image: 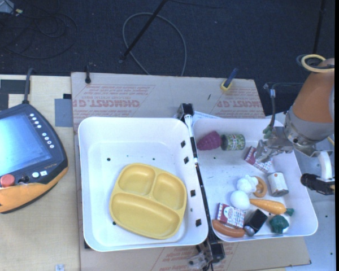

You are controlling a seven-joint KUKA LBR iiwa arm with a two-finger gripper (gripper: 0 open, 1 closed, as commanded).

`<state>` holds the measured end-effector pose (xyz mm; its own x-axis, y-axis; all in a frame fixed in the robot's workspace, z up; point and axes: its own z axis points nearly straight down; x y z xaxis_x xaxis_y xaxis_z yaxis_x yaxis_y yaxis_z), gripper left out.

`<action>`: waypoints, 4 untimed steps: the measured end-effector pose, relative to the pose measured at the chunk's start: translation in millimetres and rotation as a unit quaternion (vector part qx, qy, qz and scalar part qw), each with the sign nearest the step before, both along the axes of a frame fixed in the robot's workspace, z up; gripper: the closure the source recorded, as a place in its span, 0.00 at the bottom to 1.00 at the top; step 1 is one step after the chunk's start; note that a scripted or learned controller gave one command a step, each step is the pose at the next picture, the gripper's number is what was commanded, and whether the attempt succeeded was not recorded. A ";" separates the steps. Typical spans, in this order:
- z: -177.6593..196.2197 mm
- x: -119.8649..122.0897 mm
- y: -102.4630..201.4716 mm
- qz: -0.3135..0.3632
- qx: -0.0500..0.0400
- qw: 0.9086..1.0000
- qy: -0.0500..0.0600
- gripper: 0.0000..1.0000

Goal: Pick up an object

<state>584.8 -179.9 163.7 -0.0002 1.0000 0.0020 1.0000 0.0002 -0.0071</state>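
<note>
My gripper [268, 145] hangs low over the right bin [308, 219], near its far right side. It is directly above a small red and white packet [254, 158], whose upper right end it hides. I cannot see whether it touches the packet. Left of it lie a green can [233, 141] and a magenta lump [209, 141]. Nearer the front are a white can [277, 183], a brown ring [260, 187], a white egg [239, 199] and a carrot [268, 206].
A yellow divided plate [148, 199] lies in the left bin [96, 151]. At the right bin's front edge sit a red box [229, 212], a hot dog [229, 229], a black piece [254, 222] and a green toy [279, 223]. A teach pendant [20, 151] lies at far left.
</note>
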 end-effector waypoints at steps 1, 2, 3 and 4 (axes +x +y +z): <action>-2.1 -2.6 -35.6 -0.001 -0.001 1.000 -0.001 1.00; -2.9 -18.4 -7.2 0.000 0.000 1.000 0.000 1.00; -2.8 -17.6 -8.0 0.000 0.000 1.000 -0.001 0.00; -48.7 -34.3 -18.7 0.000 0.000 1.000 -0.002 0.00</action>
